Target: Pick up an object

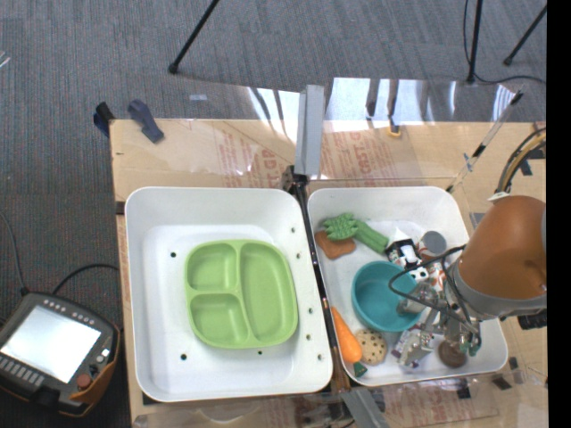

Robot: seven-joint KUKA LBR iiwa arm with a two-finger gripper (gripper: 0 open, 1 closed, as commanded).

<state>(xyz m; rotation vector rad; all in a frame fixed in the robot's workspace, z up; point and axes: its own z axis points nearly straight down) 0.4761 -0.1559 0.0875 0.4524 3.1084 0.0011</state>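
Objects for picking are lying in the right bin (384, 196), and eight can be counted. One teal bowl (375, 297) is sitting upright near the middle. One green toy tool (355, 231) is lying at the far left. Its long axis is running left to right, with the pronged head pointing left and the handle reaching right. It is resting partly over one flat brown piece (333, 247). One orange carrot (345, 334) is lying along the left wall. Its long axis is running far to near, with the narrow tip pointing far. One chip cookie (374, 347) is lying just right of the carrot. One small black-and-white thing (403, 254) and one grey round thing (434, 241) are lying beyond the bowl; what they are is not showing clearly. One round brown piece (452, 356) is lying in the near right corner.

The gripper (425, 341) is hanging low over the near right part of this bin, between the bowl and the round brown piece. Whether it is open or closed cannot be told.

The left bin (147, 239) is holding one green divided plate (260, 292) with three compartments. Both bins are sitting on the desk (178, 163), where red lettering is showing but is not readable.
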